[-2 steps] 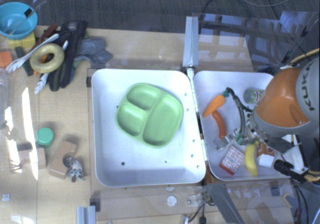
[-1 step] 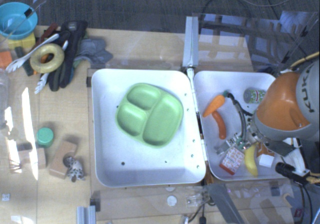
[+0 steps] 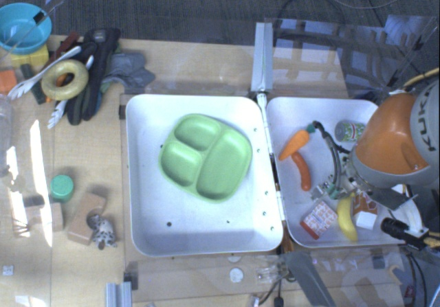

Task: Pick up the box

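- Nearest the front wall of the right bin (image 3: 293, 197) lies the box (image 3: 318, 218), a small flat carton with a red-and-white pattern. It rests flat on the bin floor, turned at an angle to the walls.
- Just beside the box, on its right, a yellow banana (image 3: 346, 219) lies lengthways, touching or almost touching the box's edge; I cannot tell which.
- Right of the banana sits a small white block (image 3: 366, 219), partly under the arm's dark hardware.
- Above the box and banana hangs the gripper (image 3: 338, 187), low over the bin floor and close to the box's far corner. Whether it is open or closed cannot be told, as the wrist and cabling cover it. Nothing can be seen held in it, and the box is lying on the floor of the bin.
- Behind the gripper, the arm's orange band (image 3: 386, 139) and grey body rise over the right side of the bin.
- Further back in the same bin, a red sausage (image 3: 303, 171) lies left of the gripper, with an orange carrot (image 3: 295, 143) just beyond it, near the bin's left wall.
- A small green-and-white can (image 3: 350, 131) lies near the back of the bin, next to the orange band.
- Over in the left bin (image 3: 146, 161), a green divided plate (image 3: 206, 156) sits near the middle.
- On the bench left of the bins are a wooden block (image 3: 87, 217), a green-capped jar (image 3: 62, 187), a yellow ring (image 3: 65, 79) and a blue bowl (image 3: 23, 25), all well apart from the box.
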Available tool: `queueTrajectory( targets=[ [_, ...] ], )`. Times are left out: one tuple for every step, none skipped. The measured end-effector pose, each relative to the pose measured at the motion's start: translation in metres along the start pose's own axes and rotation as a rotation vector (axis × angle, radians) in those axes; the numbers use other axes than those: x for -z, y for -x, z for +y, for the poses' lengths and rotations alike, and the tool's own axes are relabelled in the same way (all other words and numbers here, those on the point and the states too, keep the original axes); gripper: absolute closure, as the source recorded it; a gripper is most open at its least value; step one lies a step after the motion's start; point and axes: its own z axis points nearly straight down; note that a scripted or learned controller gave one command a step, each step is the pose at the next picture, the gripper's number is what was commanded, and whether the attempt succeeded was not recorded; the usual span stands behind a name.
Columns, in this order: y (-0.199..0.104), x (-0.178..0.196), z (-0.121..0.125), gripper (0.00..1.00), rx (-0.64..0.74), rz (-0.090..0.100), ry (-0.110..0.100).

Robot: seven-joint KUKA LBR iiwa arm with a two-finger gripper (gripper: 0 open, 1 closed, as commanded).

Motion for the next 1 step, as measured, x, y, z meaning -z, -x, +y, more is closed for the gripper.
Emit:
queueTrajectory(
  targets=[
    [0.0000, -0.0001, -0.0001, 0.00, 0.000, 0.000, 0.000]
  ],
)
